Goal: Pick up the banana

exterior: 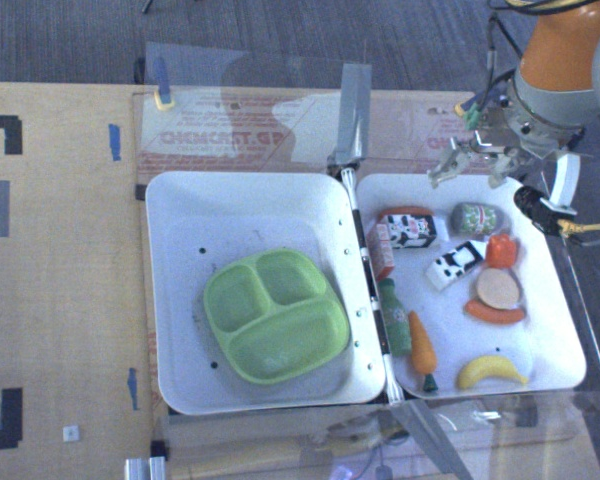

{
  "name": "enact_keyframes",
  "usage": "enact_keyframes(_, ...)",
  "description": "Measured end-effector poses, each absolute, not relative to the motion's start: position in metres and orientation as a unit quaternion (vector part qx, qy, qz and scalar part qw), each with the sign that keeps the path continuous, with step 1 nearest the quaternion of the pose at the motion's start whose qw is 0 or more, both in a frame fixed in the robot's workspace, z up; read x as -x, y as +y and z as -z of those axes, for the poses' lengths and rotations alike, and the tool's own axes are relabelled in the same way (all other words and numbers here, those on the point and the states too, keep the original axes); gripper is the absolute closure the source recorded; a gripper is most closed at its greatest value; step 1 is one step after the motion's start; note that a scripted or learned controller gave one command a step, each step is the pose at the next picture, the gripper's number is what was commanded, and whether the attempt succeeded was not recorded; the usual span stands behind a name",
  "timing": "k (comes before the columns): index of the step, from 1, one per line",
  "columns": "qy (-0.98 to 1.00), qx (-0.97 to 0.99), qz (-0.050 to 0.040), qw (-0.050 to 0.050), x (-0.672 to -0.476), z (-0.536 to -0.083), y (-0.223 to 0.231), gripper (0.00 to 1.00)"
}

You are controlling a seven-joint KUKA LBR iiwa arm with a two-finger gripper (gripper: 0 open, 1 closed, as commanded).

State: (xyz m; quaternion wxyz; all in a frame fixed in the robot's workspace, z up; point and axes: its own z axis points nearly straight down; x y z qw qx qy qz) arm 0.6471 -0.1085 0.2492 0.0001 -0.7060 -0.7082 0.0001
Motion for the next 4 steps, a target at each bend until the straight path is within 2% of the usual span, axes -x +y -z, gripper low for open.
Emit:
enact_keyframes(1,-0.659,0.752,0.0019,-0.002,-0.615,-0.125,-0.109,0.00)
enact_keyframes(2,-0.649,0.760,0.0003,-0.001,-0.601,-0.226,-0.109,0.00)
enact_keyframes(3,-0.683,0.730,0.0015,-0.002,-0.546,-0.087,-0.114,0.00)
enact_keyframes(4,-0.703,0.711,0.0002,-0.001,-0.557,-0.182,-0.212,0.00)
